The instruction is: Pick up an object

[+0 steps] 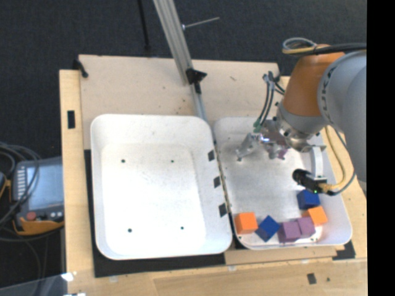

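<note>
The arm (327, 91) reaches over the right bin (259, 184), its bulk hiding the bin's far right corner. The gripper (262, 147) hangs above bare floor; whether it's spread or pressed together, I cannot tell. Blocks crowd the near edge: purple block (296, 230) lying long axis left-right, orange cube (246, 222), blue cube (268, 227).

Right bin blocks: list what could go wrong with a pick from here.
1. The blocks sit packed along the right bin's near wall, so the hand may have little room beside any of them.
2. The purple block touches its neighbours, so a grasp may nudge or take two.
</note>
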Robot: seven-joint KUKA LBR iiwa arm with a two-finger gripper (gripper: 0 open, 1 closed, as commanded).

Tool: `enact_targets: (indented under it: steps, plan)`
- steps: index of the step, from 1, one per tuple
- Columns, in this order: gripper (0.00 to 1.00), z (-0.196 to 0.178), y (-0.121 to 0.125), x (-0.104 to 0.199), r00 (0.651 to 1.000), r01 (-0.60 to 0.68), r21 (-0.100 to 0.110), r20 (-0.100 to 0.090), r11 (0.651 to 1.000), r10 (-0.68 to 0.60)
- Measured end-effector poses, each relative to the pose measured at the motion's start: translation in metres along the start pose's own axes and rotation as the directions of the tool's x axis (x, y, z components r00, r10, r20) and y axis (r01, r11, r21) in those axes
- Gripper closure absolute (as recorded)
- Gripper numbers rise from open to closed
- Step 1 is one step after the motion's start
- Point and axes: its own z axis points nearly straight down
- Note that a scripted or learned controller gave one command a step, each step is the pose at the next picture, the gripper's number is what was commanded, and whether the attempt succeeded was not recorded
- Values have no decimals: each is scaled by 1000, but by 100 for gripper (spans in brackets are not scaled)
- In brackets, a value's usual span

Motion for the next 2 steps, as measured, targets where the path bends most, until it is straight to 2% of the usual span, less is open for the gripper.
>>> enact_targets:
  steps: [1, 2]
  plan:
    - [0, 52, 0, -2, 1000, -2, -1, 0, 1000, 2]
    - [100, 38, 2, -2, 1000, -8, -10, -2, 1000, 8]
